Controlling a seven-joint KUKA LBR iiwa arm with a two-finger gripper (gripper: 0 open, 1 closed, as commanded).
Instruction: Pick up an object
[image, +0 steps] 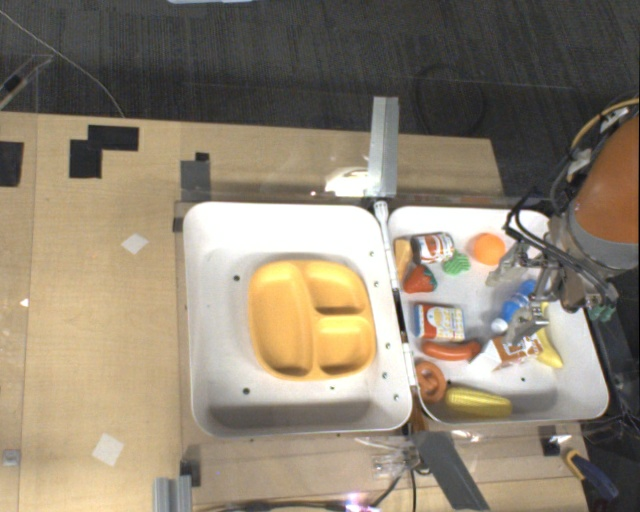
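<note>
End effector (532, 300) is down in the right bin (590, 400), over the clutter at its right side. Can't tell its state from this angle, too much cable and metal in the way. No object is visibly in its grip.

Candidates in the right bin: blue bottle (512, 310) just beside the end effector, orange-and-white carton (518, 349) and a yellow wedge (549, 352) just below it, orange ball (488, 247) toward the far wall, green toy (457, 264), small can (431, 246), red-and-white pack (439, 322), sausage (451, 350), yellow banana-like piece (477, 402) by the near wall. Left bin (210, 300) carries a yellow divided tray (308, 316).

Judgement: blue bottle is the nearest target. To do it well, centre over the bottle and align across its narrow axis, not along it. Carton touches or nearly touches it, so come straight down to avoid a double grab. Close fully before lifting, lift vertically, clear the bin wall.

Risk: bottle rolls or squirts out if pinched off-centre.
</note>
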